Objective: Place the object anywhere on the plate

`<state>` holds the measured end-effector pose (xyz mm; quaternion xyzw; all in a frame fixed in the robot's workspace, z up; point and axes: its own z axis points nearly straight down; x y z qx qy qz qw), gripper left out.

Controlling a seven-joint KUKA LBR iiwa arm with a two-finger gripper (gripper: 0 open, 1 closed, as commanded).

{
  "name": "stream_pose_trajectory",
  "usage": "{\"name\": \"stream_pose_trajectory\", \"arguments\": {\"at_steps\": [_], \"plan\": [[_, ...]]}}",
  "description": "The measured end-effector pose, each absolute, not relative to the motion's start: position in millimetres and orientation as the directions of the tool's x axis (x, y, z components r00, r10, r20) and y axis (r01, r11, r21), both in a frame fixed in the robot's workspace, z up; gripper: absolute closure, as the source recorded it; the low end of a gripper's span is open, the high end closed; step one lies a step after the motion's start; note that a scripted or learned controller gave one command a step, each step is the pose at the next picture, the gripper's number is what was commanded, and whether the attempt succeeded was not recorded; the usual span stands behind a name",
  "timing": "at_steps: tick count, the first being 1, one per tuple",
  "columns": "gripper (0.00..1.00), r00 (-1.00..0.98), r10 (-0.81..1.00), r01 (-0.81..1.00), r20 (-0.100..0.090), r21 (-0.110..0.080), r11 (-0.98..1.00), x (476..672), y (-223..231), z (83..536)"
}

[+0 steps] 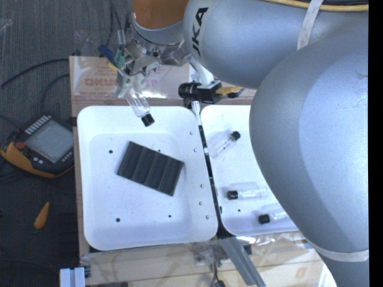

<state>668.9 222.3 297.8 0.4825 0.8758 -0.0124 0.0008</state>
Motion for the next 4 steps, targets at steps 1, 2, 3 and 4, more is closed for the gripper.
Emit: {"name": "stream_pose_trajectory", "arguments": {"at_steps": [1,2,3,4], "plan": [[1.0,-0.535,0.845,0.845,-0.016,-0.024,0.534,669.3,222.4,304.9],[1.0,-0.534,0.845,0.845,-0.018,-0.028,0.534,669.7,222.5,311.7],[1.0,-0.774,0.633,0.633,0.002,-0.003,0.774,619.6,226.8,295.6],[1.0,-0.929,0.37,0.37,0.001,-0.001,0.929,659.9,230.5,257.1]]}}
